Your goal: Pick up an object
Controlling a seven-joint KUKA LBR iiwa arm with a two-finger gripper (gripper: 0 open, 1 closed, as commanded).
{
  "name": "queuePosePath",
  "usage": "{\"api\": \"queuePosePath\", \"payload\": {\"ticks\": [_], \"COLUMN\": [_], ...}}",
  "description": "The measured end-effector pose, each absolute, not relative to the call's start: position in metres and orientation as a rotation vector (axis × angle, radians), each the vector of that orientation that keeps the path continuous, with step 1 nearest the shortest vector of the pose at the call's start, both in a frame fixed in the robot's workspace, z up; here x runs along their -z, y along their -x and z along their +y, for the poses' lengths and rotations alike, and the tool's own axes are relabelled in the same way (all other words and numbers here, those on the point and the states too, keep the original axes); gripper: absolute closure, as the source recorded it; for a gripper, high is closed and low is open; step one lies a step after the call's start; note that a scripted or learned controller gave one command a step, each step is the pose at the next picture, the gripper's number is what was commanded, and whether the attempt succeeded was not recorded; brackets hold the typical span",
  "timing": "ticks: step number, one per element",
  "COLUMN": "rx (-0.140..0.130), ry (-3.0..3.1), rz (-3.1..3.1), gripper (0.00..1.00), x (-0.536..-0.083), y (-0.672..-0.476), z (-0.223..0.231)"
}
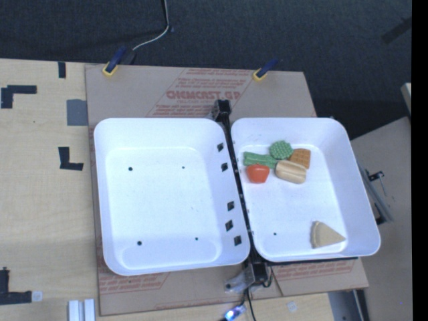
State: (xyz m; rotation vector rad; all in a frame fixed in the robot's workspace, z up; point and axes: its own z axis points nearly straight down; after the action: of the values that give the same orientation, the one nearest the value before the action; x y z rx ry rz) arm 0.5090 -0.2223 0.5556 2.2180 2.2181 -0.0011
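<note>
Right, camera view: two white bins side by side on the surface (40, 179), a brown board under them.

Left bin (114, 199): white floor with a few dark dots.

Right bin (358, 199): all the candidates sit here, toy food by the look of it.

Cluster, far end of right bin: green leafy piece (281, 150) with a green stalk (257, 159) running left from it, red tomato (258, 174) just below the stalk, tan bread roll (290, 171) beside the tomato, orange piece (301, 157) touching the roll's upper side.

Loner: pale wedge (326, 235) at the near right corner, well apart from the cluster, point facing up and left.

Tool: I cannot tell whether it is released or clenched; no arm over either bin at this moment.

Key relation: the arm comes in from the right, so everything lies to its left; the wedge is nearest that side and stands free.

Roll's long axis: roughly left to right, slightly tilted.

Judgement: the pick has not begun; the wedge looks the easiest target, the cluster risks a crowded grab.
</note>
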Motion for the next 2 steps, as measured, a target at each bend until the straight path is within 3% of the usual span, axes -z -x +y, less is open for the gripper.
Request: {"api": "queuePosePath", "payload": {"ticks": [1, 2], "rx": [0.002, 0.004], "ry": [-2.217, -2.223], "rz": [2.217, 2.222], "gripper": [1.0, 1.0], "x": [-0.566, -0.533], "y": [-0.509, -0.511], "z": [-0.222, -0.223]}}
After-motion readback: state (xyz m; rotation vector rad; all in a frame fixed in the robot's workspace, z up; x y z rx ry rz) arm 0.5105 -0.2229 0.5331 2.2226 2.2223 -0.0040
